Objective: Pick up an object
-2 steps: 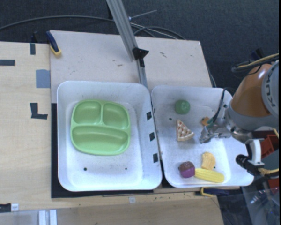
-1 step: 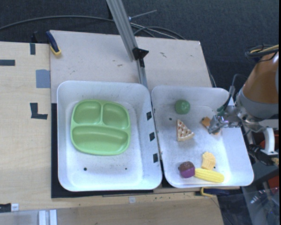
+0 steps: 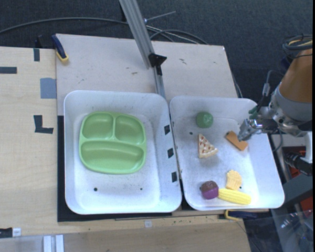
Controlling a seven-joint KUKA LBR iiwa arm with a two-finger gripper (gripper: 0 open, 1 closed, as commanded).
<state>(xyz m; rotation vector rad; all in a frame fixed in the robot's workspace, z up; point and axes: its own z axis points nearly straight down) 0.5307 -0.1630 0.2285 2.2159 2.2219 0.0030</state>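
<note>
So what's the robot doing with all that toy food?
The grey robot arm reaches in from the right, and its gripper is down at the small orange block in the right white bin. Nothing is lifted yet. Nearby lie a green ball, a pizza slice, a purple piece, a yellow cracker-like piece and yellow corn. The left white bin holds a green divided plate.

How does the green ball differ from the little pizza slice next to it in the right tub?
The green ball is round and one plain green; the pizza slice is a flat wedge, pale with reddish spots and a tan crust. The ball sits nearer the bin's far edge, the slice closer to the middle. Both are small toy foods lying loose on the floor of the right bin, apart from each other.
</note>
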